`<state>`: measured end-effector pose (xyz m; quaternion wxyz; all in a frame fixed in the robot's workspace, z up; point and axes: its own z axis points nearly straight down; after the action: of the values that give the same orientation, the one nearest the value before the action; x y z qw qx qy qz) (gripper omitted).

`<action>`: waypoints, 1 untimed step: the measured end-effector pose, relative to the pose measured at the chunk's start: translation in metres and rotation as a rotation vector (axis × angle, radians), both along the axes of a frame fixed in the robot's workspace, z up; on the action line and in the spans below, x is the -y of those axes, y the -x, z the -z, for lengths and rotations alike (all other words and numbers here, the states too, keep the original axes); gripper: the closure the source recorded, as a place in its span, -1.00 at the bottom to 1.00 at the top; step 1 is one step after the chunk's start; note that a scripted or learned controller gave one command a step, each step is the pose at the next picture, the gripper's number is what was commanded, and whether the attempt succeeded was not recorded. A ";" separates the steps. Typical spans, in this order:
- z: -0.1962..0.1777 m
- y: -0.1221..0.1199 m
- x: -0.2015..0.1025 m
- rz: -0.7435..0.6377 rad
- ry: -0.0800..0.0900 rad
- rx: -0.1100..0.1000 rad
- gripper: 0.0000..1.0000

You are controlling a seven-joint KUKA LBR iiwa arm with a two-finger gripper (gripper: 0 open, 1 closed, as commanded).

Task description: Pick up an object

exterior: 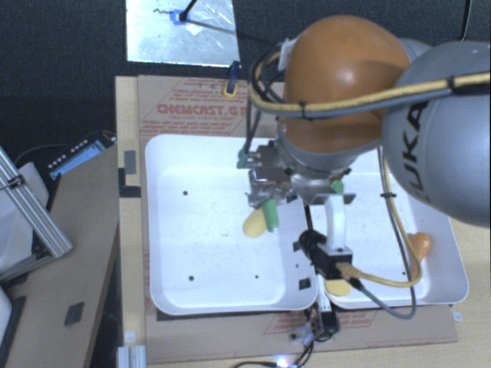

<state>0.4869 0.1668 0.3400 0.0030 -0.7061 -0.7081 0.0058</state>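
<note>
Where cardboard (192,106) shows: "CHEMCAST" | arm (437,129): "UK" | claw (268,198) over left bin (199,236)

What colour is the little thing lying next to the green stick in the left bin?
Yellow. The lump touches the green stick in the left bin, seen in the camera view.

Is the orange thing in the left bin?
No, the orange object lies in the right bin, near its right rim, beside the arm's yellow cable.

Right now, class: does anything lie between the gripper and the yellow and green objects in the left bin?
Nothing visible does. The gripper sits directly above the green object and the yellow object in the left bin.
</note>
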 end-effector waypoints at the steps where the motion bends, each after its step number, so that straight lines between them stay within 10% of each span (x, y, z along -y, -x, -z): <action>1: -0.123 0.000 0.011 -0.001 -0.009 0.026 1.00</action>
<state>0.4873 0.1555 0.4628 -0.0031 -0.7058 -0.7083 -0.0067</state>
